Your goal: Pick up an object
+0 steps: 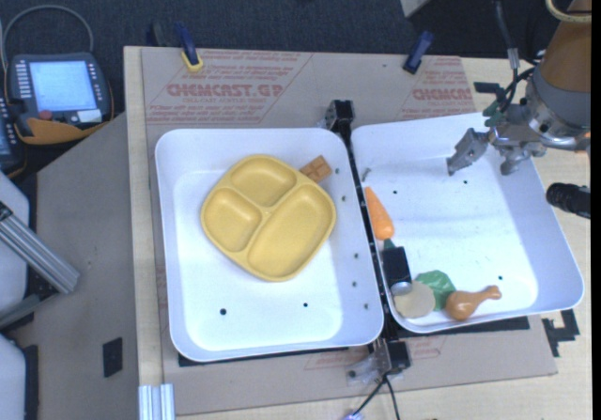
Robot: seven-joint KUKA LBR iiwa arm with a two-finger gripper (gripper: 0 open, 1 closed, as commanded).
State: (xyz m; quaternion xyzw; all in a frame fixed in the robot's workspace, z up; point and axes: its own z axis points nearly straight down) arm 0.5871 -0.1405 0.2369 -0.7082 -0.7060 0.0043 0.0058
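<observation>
My gripper [488, 157] hangs over the far right part of the right bin [470, 221], its two grey fingers [464, 153] spread apart with nothing between them, so it is open. An orange carrot [378, 213] lies against that bin's left wall. Below it sit a black block [395, 266], a beige round piece [413, 300], a green item [438, 283] and a brown drumstick [472, 299], bunched in the near left corner. All of these lie well to the left of and nearer than the gripper.
The left bin [207, 315] bears a yellow divided plate [269, 216] with a small brown block [316, 168] at its far right edge. A black clamp [340, 114] sits between the bins at the back. The bare white floor of the right bin stretches under the gripper.
</observation>
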